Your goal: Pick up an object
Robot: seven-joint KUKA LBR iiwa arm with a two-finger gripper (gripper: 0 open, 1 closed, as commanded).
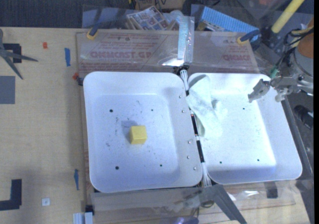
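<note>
A pale wooden bench (40, 118) fills the view from above, seen at a slant, and carries two shallow white bins side by side. The left bin (99, 93) has a flat floor speckled with dark marks and small holes. The right bin (269, 158) touches it along a shared seam near the middle of the view. Behind both bins stands a clear plastic panel (149, 51) with faint red lettering, held by yellow clamps at its upper corners. In the right bin, against its left wall and close to the seam, lies a crumpled piece of clear plastic wrap (205, 108). At the right edge of the view, the grey arm (304, 71) reaches in, and its gripper (260, 90) hangs over the upper right part of the right bin, well apart from the left bin; whether the gripper is apart or together cannot be told from this angle, and nothing is seen in it. The smallest thing is a yellow block (138, 135), which sits alone on the floor of the left bin, a little left of and below the middle of that bin.
</note>
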